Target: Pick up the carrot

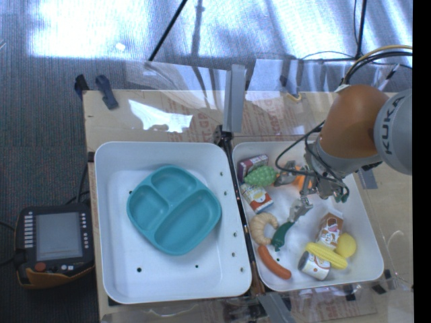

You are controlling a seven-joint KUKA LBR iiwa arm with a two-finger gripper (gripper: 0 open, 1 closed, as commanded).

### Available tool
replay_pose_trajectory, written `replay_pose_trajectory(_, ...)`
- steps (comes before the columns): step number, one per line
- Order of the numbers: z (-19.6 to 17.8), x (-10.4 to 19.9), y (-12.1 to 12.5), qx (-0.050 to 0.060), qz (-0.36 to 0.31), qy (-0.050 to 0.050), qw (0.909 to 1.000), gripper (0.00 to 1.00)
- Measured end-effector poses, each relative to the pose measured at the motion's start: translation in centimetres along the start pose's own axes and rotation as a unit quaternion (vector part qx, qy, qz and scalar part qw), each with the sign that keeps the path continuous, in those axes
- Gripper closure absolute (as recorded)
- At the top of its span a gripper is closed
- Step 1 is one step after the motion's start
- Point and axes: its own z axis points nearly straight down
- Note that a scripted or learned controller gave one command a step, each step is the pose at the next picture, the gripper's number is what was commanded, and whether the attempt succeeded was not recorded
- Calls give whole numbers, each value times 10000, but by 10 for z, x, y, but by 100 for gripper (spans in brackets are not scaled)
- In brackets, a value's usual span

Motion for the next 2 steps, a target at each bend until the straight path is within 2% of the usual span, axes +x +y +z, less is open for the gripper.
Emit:
replay_pose_trajectory(1,-11,-2,1,-4,-4,-19,10000,100)
replay_pose_trajectory(2,-21,-3,2,-5,-9,-36,10000,100)
